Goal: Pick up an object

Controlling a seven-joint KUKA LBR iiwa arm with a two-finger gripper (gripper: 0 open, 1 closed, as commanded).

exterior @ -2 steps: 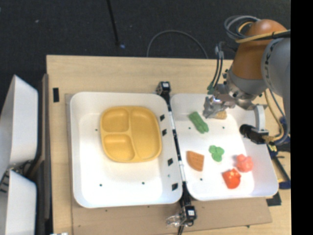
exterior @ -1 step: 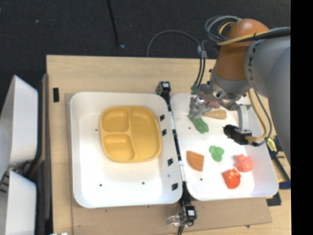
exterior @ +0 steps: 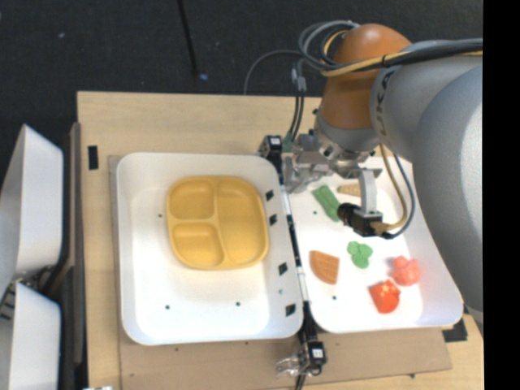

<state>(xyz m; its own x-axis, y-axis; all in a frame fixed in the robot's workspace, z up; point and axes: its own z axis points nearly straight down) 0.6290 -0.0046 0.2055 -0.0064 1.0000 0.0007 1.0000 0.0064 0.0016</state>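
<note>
The grey arm reached in from three o'clock, its orange band above the wrist, over the wooden surface. The left bin carried a yellow divided tray near its middle. The right bin lay just beside it, their rims touching along the centre line. The claw hung over the twelve o'clock end of the right bin; whether it was spread or pressed together could not be told, and nothing was seen pinched in it.

A green strip lay just below the claw, at its six o'clock. An orange-brown wedge sat further toward six o'clock. A red piece and a pinkish-red piece lay near each other at the claw's five o'clock, well apart from it. A small green lump rested between the strip and the red pieces. A tan sliver lay just beside the claw, at its four o'clock.
</note>
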